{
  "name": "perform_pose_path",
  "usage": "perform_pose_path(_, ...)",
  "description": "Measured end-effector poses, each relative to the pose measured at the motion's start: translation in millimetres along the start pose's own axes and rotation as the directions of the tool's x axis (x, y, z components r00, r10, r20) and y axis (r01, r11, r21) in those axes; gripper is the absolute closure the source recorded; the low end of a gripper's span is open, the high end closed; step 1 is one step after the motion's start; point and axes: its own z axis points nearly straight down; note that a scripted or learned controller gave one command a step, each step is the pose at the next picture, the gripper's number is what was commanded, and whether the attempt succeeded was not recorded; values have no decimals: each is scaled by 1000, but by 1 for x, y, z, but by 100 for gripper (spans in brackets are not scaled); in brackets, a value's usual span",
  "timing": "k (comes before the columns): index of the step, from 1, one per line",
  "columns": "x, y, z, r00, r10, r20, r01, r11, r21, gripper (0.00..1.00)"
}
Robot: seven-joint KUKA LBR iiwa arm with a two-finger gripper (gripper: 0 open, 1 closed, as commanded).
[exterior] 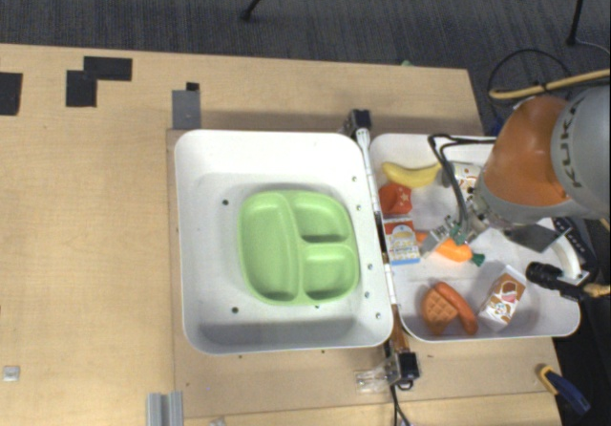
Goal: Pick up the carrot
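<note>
Where dark carpet borders the pale wooden bench point(86, 223), jaws point(458, 235) at the carrot point(452, 248), grip impossible to tell

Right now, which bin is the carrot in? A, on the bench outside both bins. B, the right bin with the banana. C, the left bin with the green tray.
B: the carrot lies in the right bin, below the banana and right at the pincer, while the green tray sits in the left bin.
</note>
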Motion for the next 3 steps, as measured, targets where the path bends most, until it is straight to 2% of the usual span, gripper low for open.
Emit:
perform_pose_path(1, -6, -9, 6, 882, 470, -33, -470, 882, 33, 0)
perform_pose_path(2, -6, -5, -5, 885, 465, -34, -464, 885, 26, 100)
perform_pose_path(3, 17, 44, -128, 692, 722, -21, -721, 692, 43, 100)
